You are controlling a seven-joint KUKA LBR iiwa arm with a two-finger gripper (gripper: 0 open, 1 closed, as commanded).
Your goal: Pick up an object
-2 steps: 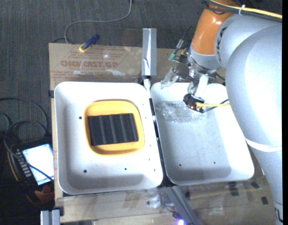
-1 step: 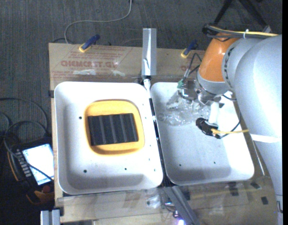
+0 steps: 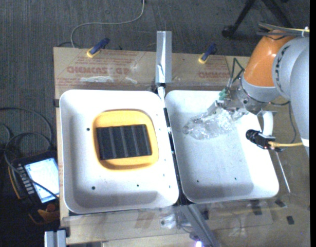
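- The left bin [image 3: 75,153] holds a yellow tray with a dark ribbed insert [image 3: 125,139], lying flat near the middle and well apart from the arm
- The right bin [image 3: 235,179] holds a crumpled clear plastic object [image 3: 208,125] in its upper half, reaching up and to the right toward the wrist
- The gripper [image 3: 230,104] sits over the upper right part of that bin, at the top end of the clear plastic; whether it is spread or pressed together cannot be told, as the glare of the plastic and the wrist hardware hide it
- As for progress: the plastic looks partly raised at its upper end, but a secure hold is not visible, so the pick seems underway, not proven; lifting it clear of the bin is still to do
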